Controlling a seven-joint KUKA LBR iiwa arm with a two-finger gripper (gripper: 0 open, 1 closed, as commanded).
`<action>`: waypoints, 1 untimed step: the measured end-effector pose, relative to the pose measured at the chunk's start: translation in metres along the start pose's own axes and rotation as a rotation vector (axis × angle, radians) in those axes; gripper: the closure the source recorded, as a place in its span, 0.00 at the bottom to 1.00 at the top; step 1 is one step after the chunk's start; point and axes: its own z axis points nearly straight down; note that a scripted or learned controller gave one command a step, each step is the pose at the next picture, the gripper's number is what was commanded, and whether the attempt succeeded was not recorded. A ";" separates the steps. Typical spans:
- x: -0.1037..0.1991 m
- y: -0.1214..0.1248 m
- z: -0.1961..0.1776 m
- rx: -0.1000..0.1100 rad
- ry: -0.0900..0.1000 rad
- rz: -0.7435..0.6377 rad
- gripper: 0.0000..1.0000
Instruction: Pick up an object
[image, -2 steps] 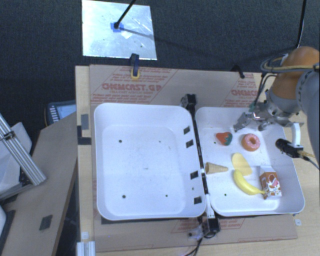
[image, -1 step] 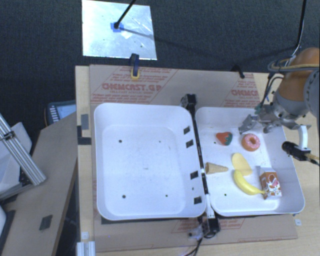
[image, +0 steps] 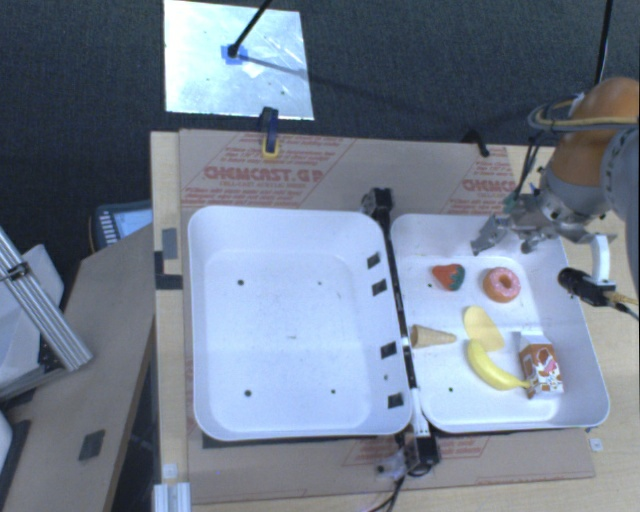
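Observation:
The right bin (image: 440, 410) holds a red and green strawberry (image: 449, 276), a pink frosted donut (image: 502, 284), a pale wedge (image: 432, 336), a yellow chip-like piece (image: 482, 326), a banana (image: 494, 368) and a small brown and white carton (image: 541, 368). My gripper (image: 512, 232) hangs over the bin's far edge, above and behind the donut, with nothing between its fingers that I can make out.
The left bin (image: 290, 320) lies beside the right one, with black clips (image: 388, 300) along the shared rim. A yellow clamp (image: 270, 135) sits on the board behind. A metal frame (image: 35, 310) stands at the far left.

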 end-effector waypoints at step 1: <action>0.030 -0.050 0.038 0.010 0.003 0.003 0.00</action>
